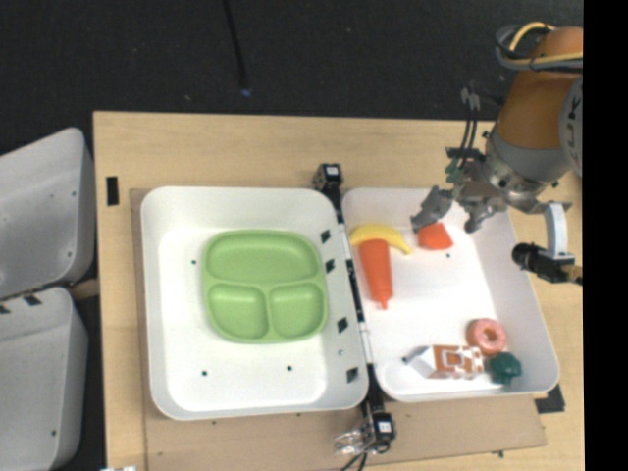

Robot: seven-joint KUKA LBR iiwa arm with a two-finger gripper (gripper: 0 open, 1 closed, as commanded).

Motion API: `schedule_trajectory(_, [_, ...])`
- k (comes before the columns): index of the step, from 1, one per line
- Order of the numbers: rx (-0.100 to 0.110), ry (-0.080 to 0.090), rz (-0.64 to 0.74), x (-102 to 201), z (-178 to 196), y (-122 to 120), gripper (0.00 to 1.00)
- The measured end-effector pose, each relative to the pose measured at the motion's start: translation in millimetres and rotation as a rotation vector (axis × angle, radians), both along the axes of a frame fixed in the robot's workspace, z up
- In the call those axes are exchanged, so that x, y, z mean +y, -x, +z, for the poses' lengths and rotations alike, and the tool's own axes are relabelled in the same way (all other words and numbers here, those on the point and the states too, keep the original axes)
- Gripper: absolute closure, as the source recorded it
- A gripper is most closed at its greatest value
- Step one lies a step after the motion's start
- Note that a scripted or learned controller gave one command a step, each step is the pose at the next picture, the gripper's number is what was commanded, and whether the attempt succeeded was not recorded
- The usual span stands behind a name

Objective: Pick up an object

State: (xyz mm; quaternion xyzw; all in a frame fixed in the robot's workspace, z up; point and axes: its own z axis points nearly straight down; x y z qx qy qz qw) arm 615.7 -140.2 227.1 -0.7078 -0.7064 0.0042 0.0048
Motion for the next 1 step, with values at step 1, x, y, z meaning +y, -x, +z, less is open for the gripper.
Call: schedule_trajectory(1, [-0.014,0.002,0.003,0.2,8.3,-2.4,0.0])
